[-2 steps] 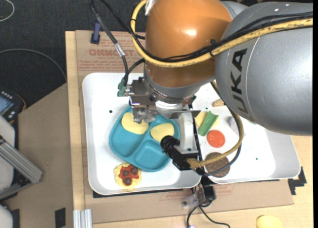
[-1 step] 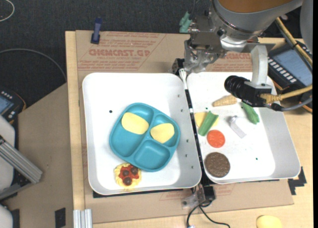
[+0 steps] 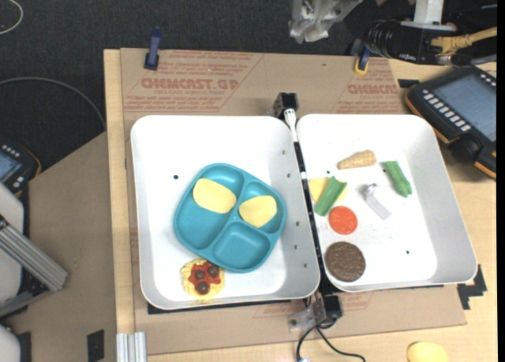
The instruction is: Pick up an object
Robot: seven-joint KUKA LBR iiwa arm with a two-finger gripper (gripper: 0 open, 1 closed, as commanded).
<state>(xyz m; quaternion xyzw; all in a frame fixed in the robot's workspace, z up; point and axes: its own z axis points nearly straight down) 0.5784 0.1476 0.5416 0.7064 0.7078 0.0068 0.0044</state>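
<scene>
Camera view: the gripper [image 3: 314, 15] hangs at the 12 o'clock edge of the scene, beyond the bench and well apart from both bins. It is blurred, and I cannot tell how its jaws stand; nothing is visibly held.

The left bin [image 3: 150, 195] holds a blue tray [image 3: 229, 234] with two yellow pieces in its upper compartments. A small pizza [image 3: 202, 276] lies at the tray's 7 o'clock, just beside its rim.

The right bin [image 3: 442, 218] holds the loose pieces. A cone [image 3: 357, 160] lies near the bin's 11 o'clock, its long axis running roughly 3 to 9. A green pod [image 3: 330, 195] rests against a yellow wedge [image 3: 316, 188] close to the divider. A second green piece [image 3: 397, 177] lies at 2 o'clock from the bin's middle, its long axis about 11 to 5. A grey block [image 3: 375, 201] sits near the centre, a red disc [image 3: 342, 220] at its 8 o'clock, and a brown disc [image 3: 346, 261] near the 7 o'clock corner.

No piece is singled out yet. Every candidate lies at about 6 o'clock from the gripper. The cone is nearest and stands apart from its neighbours, so I judge it the easiest pick, gripped across its short axis.
</scene>
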